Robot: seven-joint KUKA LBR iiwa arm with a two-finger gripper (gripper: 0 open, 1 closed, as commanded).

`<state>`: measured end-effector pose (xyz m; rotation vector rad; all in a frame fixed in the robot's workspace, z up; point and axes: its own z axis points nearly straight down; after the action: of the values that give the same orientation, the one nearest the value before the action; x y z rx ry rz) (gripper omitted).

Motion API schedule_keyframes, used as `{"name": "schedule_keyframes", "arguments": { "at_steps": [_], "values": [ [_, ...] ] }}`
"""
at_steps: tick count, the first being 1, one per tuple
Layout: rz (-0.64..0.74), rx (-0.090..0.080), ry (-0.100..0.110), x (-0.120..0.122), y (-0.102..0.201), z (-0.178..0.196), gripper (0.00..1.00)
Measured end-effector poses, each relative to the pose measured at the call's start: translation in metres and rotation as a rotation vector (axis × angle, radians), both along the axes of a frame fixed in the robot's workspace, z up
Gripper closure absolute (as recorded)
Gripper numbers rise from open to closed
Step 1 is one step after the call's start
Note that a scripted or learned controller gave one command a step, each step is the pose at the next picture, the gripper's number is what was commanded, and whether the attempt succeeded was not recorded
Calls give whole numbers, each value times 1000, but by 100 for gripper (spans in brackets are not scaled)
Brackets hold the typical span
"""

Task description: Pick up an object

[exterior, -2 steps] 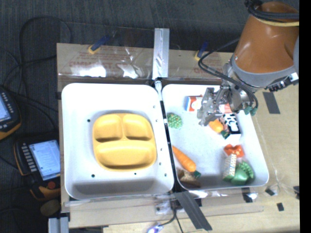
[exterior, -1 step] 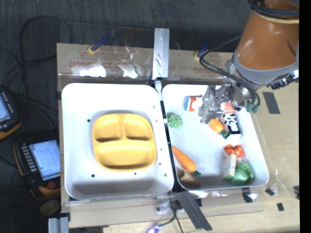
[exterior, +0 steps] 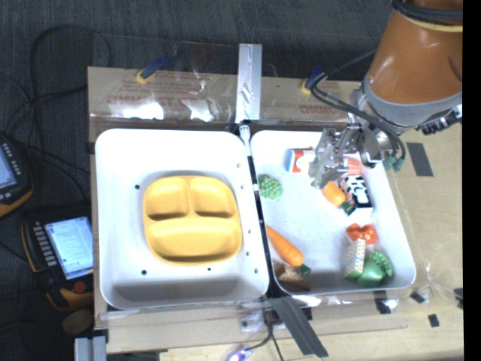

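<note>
Left bin (exterior: 113, 201): a shallow white plastic tray on the table (exterior: 436, 224), holding a yellow three-compartment plastic plate (exterior: 192, 218) that lies flat near its centre. Right bin (exterior: 301, 224): a second shallow white tray touching the first along a shared central rim. Against that rim lies a small green knobbly ball (exterior: 270, 187); nearer the front, an orange toy carrot (exterior: 285, 247) rests at a slant with a dark brown object (exterior: 291, 271) just beside its lower end. Toward the back of the bin sits a red-and-white carton (exterior: 300, 160). Immediately right of the carton, the metal two-finger tool (exterior: 329, 173) hangs over the bin, its tips near a small orange piece (exterior: 334, 194) and a black-and-white printed block (exterior: 358, 191); whether the fingers are apart or together cannot be told, and nothing is visibly held between them. In the front right corner, a red item (exterior: 360, 233), a pale segmented corn-like piece (exterior: 355, 257) and a green leafy toy (exterior: 373, 269) lie clustered, touching one another. At upper right, the arm's orange band (exterior: 417, 43) rises above the grey wrist (exterior: 398, 115).
</note>
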<state>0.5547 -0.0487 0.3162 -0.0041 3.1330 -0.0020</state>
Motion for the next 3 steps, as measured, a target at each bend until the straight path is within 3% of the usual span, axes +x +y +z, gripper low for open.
{"name": "schedule_keyframes", "arguments": {
  "at_steps": [1,2,3],
  "values": [
    [-84,3,5,66,16,-6,100],
    [-83,3,1,67,17,4,100],
    [-62,1,5,103,47,-9,100]
  ]
}}
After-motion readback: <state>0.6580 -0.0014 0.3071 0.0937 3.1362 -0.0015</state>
